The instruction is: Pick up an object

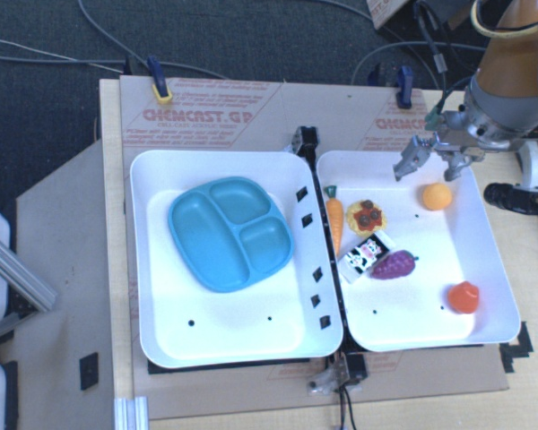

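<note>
Left bin (pixel 161 321): shallow, white, on the cardboard-covered bench (pixel 117 240). It holds one item, a blue divided plate (pixel 230 232) with three compartments, lying flat in the upper middle of the bin.

Divider: a row of black clips (pixel 316 276) runs down the seam where the two bins meet.

Right bin (pixel 412 330): shallow, white, touching the left bin along that seam. Contents, left to right:
- Carrot (pixel 334 222), orange with a green top, lying lengthwise just beside the bin's left wall.
- Small round pizza-like toy (pixel 366 216), yellow with red spots, just right of the carrot.
- Black-and-white patterned carton (pixel 363 257), tilted, below the pizza toy.
- Purple grape bunch (pixel 394 264), touching the carton's right end.
- Orange ball-shaped fruit (pixel 437 196), alone in the upper part of the bin.
- Red-orange fruit (pixel 464 297), near the lower right corner, well apart from the rest.

Gripper (pixel 435 160): at the bin's upper edge, on the grey arm (pixel 507 88) entering from the right. Its two fingers are spread apart with nothing between them. The orange fruit lies just below, not held.

Bench back edge: two blue clamps (pixel 159 81).
</note>
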You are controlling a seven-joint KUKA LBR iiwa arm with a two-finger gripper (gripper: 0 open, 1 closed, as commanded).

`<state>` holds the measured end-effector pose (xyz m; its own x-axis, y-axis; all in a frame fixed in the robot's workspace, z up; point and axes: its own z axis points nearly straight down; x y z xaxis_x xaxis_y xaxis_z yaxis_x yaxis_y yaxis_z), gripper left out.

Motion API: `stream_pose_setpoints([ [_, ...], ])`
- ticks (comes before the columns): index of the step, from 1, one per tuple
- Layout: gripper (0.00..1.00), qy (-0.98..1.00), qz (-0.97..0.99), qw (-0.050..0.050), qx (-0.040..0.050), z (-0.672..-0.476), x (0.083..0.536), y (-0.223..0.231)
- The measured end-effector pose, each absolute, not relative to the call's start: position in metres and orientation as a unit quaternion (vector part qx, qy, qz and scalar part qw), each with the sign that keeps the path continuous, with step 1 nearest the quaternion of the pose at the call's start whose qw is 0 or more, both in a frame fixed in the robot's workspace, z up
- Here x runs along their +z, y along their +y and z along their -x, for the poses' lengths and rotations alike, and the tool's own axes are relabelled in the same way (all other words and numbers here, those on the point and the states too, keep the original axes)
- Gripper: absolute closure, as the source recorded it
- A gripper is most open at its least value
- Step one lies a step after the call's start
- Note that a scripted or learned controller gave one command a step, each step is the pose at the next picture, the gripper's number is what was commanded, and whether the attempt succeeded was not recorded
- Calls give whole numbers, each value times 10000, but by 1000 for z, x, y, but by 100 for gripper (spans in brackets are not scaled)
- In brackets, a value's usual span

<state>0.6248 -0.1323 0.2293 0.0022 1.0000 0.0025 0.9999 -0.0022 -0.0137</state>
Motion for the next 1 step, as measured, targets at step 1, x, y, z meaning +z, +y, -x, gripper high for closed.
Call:
stream_pose_setpoints([
  [1,0,-7072,7070,10,5,-627,236,-132],
])
